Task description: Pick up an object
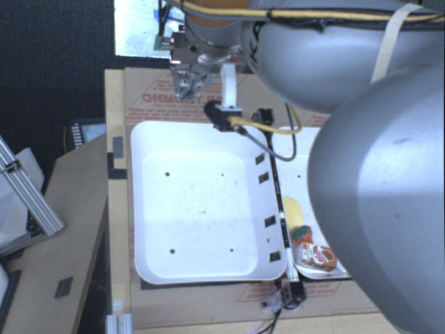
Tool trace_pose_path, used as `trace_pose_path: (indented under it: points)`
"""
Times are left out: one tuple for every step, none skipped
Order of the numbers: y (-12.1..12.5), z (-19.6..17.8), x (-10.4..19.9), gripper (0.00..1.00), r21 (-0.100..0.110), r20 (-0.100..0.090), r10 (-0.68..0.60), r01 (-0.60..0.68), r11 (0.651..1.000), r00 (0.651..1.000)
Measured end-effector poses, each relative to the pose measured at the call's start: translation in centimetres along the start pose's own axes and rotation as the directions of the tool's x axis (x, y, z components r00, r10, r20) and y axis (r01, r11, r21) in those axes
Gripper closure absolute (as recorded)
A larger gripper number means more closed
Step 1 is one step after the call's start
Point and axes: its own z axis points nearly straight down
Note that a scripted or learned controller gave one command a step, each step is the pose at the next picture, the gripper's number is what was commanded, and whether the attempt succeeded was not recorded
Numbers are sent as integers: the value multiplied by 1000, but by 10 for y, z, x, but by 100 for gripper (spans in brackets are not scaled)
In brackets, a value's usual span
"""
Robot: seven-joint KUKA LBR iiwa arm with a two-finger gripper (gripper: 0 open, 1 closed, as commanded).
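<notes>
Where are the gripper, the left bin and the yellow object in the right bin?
gripper (186, 89): camera view, at its tip, above the far edge of the bench.
left bin (201, 200): camera view, on its bare white floor.
yellow object (292, 211): camera view, on its visible yellow surface beside the divider.

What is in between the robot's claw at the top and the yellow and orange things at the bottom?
In the camera view, between the gripper and the yellow and orange objects lie the left bin's bare white floor and the black-clipped divider.
</notes>
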Motion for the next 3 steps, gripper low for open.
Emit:
trace_pose_path:
  points:
    - [-3, 79, -5, 100, 17, 8, 8, -8, 1000, 1000]
    - [-7, 248, -7, 100, 22, 9, 6, -6, 1000, 1000]
    - [-61, 238, -108, 100, 19, 11, 17, -18, 1000, 1000]
